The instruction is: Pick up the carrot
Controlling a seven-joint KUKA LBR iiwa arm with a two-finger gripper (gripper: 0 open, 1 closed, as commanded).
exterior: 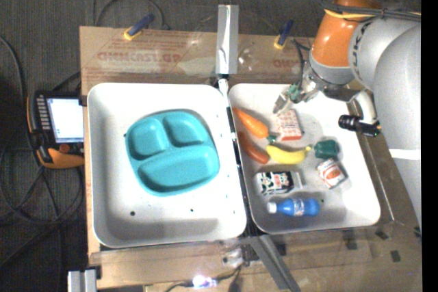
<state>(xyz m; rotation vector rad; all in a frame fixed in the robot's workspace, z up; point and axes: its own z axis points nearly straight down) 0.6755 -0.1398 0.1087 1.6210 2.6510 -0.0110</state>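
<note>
- The claw (290, 96) hangs over the back of the right bin (373, 212), near the small carton (288, 126). Its prongs look slightly spread with nothing between them.
- The carrot (250, 122) lies at the left side of that bin, close to the wall, slanting from back-left to front-right.
- A second orange piece (252, 149) lies just in front of the carrot and looks much like it; the claw could close on the wrong one.
- The banana (286, 154) touches that second piece, so a low grasp there may drag both.
- The bin wall beside the carrot leaves little room for a prong on that side; a collision or a glancing slip is likely.
- The left bin (102, 167) holds a blue tray (174, 150).
</note>
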